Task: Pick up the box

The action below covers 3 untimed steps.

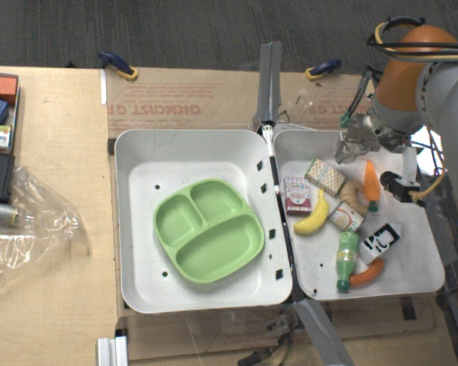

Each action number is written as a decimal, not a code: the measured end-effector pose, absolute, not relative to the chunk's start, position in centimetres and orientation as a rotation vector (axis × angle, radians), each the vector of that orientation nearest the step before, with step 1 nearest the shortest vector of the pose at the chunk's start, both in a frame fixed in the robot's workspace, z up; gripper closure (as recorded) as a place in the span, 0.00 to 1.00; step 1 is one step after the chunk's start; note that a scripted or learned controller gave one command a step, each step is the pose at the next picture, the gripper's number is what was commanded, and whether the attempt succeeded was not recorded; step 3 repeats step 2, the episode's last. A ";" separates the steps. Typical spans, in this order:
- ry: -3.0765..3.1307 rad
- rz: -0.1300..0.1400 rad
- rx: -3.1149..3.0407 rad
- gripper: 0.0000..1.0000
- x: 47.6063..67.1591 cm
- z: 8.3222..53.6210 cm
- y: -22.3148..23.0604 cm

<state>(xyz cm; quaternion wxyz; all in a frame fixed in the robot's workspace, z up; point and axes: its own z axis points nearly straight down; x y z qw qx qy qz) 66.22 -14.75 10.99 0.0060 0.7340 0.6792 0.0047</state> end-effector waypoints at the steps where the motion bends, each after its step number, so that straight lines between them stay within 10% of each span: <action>1: 2.238 -0.001 2.203 1.00 65.6 15.6 -9.5; 3: 2.441 -0.001 1.975 1.00 64.7 18.6 -10.8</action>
